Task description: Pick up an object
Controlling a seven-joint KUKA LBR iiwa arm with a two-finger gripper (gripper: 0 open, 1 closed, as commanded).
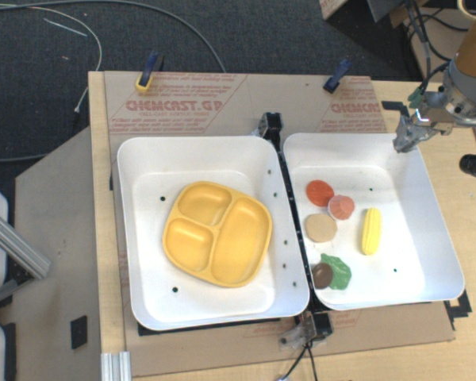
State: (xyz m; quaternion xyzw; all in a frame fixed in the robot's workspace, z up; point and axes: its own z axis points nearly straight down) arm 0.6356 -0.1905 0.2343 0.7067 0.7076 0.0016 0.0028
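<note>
Several toy foods (337,232) lie bunched below-left of my gripper (404,140), poised overhead; whether it's clenched, I cannot tell.

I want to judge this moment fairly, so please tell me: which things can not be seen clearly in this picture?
- End effector, camera view: small and dark at the right bin's far corner; whether it is open cannot be told.
- Arm: cut off by the picture's right edge.
- Brown piece: partly covered by the green piece; too small to identify.

Single fixed camera, overhead, slanted down on both bins (135,161).
</note>
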